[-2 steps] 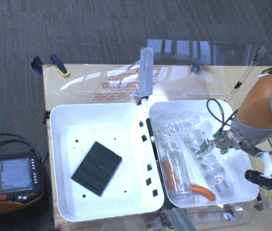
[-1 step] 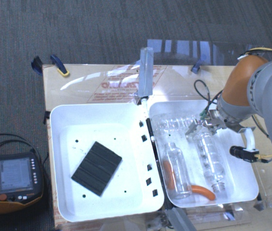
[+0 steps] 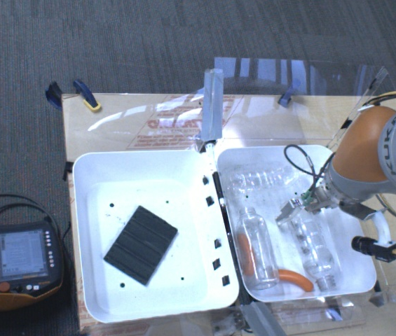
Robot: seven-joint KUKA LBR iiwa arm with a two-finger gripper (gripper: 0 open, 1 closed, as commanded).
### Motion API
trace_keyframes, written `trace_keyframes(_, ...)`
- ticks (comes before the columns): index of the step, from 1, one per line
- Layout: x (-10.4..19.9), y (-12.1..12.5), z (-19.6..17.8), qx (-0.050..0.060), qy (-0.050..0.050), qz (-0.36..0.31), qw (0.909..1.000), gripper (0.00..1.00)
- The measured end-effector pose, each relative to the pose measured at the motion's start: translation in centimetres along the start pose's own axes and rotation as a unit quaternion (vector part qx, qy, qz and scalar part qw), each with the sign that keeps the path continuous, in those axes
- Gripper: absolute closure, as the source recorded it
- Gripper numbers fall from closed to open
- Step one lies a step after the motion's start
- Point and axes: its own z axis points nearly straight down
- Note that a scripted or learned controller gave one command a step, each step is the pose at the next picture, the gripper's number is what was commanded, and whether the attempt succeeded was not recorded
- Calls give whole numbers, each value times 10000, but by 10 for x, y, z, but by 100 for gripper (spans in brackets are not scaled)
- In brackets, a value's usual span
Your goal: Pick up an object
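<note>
A: Since the arm (image 3: pixel 369 152) reaches in from the right, the gripper (image 3: pixel 292 212) sits low over the right bin (image 3: pixel 254 161), where most of the candidates are. Noted: the gripper's tip is between two clear plastic bottles.

B: Which bottles?

A: One clear bottle (image 3: pixel 257 250) lies lengthwise along the left part of the bin, neck toward the far side. A second clear bottle (image 3: pixel 317 254) lies to its right, just below the gripper. A third transparent item, possibly a bottle (image 3: pixel 257 182), rests near the far wall; too faint to be sure.

B: Gripper state?

A: Cannot tell. The metal tip is small and seen against clear plastic. Nothing visibly held.

B: Anything else in that bin?

A: An orange curved piece (image 3: pixel 294 278) near the front wall, touching or just beside the base of the left bottle, and a reddish strip (image 3: pixel 243 250) along that bottle's left side. Both look partly tucked against it, likely settled there because the bin floor is crowded.

B: Left bin (image 3: pixel 85 187)?

A: One flat black ribbed block (image 3: pixel 141 245), lying at an angle, well apart from the gripper. Judgement: not the present target.

B: Risk?

A: Bottles are round and smooth; on their sides they may roll or slip from a pinch. Grasp not yet made, as far as I can judge.
</note>
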Motion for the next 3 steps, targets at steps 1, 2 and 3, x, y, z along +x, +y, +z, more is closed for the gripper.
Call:
trace_keyframes(1, -35, 1, -153, 38, -1, 762, 9971, 0)
trace_keyframes(2, -27, 0, 2, 29, 7, 54, 10000, 0)
trace_keyframes(3, -27, 0, 2, 28, 7, 56, 10000, 0)
